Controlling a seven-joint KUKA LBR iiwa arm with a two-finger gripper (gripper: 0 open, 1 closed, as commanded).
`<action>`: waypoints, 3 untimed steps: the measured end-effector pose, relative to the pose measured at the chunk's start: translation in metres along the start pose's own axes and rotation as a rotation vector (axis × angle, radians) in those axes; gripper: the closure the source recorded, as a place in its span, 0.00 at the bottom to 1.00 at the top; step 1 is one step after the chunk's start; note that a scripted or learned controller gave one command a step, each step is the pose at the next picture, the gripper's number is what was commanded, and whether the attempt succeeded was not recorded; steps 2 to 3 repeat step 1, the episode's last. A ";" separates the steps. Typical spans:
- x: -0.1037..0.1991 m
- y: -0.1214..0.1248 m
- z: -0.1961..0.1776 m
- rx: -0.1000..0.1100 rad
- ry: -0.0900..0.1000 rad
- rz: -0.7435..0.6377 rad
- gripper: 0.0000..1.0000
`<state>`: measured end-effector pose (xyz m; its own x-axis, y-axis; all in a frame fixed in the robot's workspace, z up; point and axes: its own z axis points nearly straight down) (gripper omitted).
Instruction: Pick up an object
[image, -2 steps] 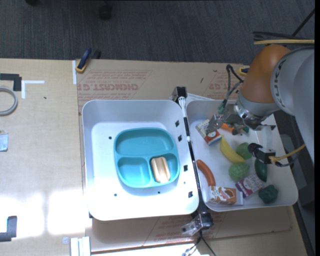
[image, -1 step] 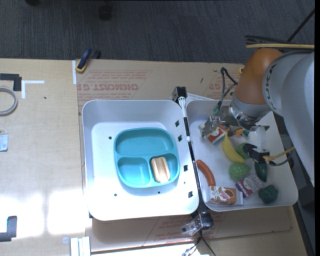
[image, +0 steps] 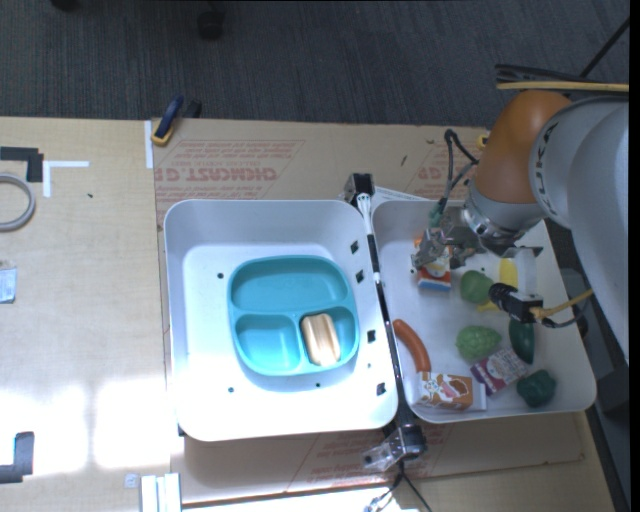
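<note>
The gripper (image: 437, 250) is reaching down into the right bin (image: 560, 405), sitting right over a small carton (image: 434, 281); its grip cannot be told. A green ball (image: 475, 288) is lying just beside it.

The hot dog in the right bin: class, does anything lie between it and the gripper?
Nothing visible does. The gripper sits at the right bin's upper left over a small red-and-white item; bare white floor separates that from the hot dog below.
</note>
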<state>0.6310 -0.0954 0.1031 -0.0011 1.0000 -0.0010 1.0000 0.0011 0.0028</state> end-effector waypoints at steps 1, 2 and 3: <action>0.017 0.028 -0.089 0.003 0.000 -0.002 1.00; 0.017 0.028 -0.089 0.003 0.000 -0.002 1.00; 0.017 0.028 -0.089 0.003 0.000 -0.002 1.00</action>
